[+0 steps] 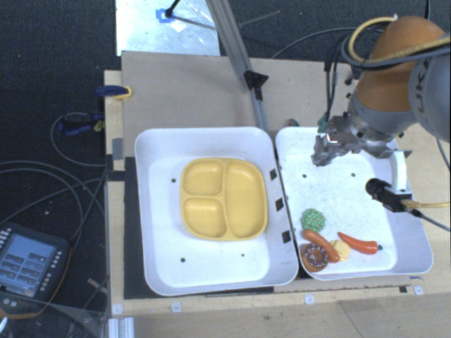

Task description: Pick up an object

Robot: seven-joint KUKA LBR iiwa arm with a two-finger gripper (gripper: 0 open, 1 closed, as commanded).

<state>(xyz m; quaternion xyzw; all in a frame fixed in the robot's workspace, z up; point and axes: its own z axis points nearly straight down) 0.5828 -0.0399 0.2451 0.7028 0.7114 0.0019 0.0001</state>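
The gripper [325,151] is seen over the far part of the right bin [405,263]; how far it is opened cannot be told. Nearer the camera than the gripper, a green toy [313,220], sausage [318,240], doughnut [313,257] and chilli [359,243] are clustered, well apart from it.
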